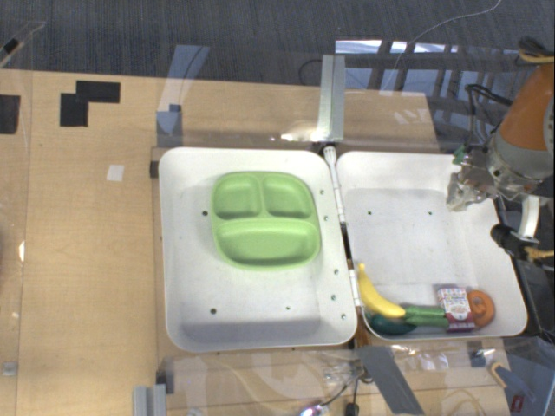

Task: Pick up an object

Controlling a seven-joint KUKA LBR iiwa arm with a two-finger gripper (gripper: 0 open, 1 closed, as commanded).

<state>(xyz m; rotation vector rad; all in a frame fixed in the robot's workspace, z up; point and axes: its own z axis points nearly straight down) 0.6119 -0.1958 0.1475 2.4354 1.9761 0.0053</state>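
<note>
Banana (378, 296) lies in the near left corner of the right bin (408, 232), its long axis running diagonally, stem end toward the bin divider and far side, other end toward a green vegetable (414, 317) it touches. Beside that sit a small packet (453, 305) and an orange round item (480, 308). The arm reaches in from the right, wrist bent down, gripper (462, 192) over the bin's far right edge, well apart from the banana. A green divided plate (264, 219) rests in the left bin (191, 258).
</note>
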